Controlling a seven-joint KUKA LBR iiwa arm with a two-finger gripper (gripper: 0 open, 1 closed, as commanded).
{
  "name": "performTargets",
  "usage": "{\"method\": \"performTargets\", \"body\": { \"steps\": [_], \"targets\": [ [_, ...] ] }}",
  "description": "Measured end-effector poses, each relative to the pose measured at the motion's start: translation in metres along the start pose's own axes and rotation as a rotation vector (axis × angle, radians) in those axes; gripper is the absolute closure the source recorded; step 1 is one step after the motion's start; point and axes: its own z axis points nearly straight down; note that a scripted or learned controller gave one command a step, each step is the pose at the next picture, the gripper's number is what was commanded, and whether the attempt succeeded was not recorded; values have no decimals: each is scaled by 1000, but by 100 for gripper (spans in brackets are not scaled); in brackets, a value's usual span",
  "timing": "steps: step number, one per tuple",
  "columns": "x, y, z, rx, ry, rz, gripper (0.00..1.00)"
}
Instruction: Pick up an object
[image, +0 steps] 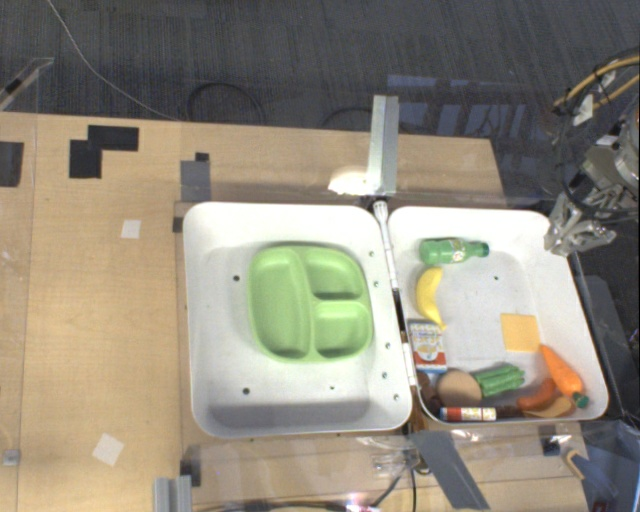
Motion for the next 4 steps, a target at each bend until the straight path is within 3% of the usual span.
{"method": "performTargets", "body": {
  "steps": [1,2,3,4],
  "targets": [
    [-75,55,49,-12,1,3,100],
    [-80,15,12,-2,-2,-185,100],
    [-49,-27,-3,-3,-1,-505,100],
    [-25,-21,20,-9,-3,-1252,100]
  ]
}}
